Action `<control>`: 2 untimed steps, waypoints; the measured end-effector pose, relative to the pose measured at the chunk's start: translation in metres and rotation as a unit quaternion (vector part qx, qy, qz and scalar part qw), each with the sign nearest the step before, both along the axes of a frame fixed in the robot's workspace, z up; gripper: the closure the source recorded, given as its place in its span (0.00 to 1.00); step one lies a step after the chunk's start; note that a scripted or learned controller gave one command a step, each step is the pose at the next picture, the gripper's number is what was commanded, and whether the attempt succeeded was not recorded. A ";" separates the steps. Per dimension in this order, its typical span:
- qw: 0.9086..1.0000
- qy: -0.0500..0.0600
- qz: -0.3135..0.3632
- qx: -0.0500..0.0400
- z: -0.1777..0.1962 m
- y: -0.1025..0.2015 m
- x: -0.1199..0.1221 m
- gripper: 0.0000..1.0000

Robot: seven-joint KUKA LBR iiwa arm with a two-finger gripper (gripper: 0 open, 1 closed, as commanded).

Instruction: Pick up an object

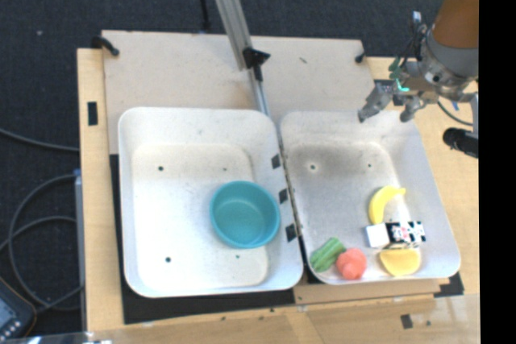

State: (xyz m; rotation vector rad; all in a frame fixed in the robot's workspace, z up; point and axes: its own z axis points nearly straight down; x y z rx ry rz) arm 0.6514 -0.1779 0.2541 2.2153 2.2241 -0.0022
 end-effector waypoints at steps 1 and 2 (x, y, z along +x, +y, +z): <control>1.000 0.002 -0.002 0.000 -0.044 -0.007 0.000 0.00; 1.000 0.002 -0.003 0.000 -0.087 -0.014 -0.001 0.00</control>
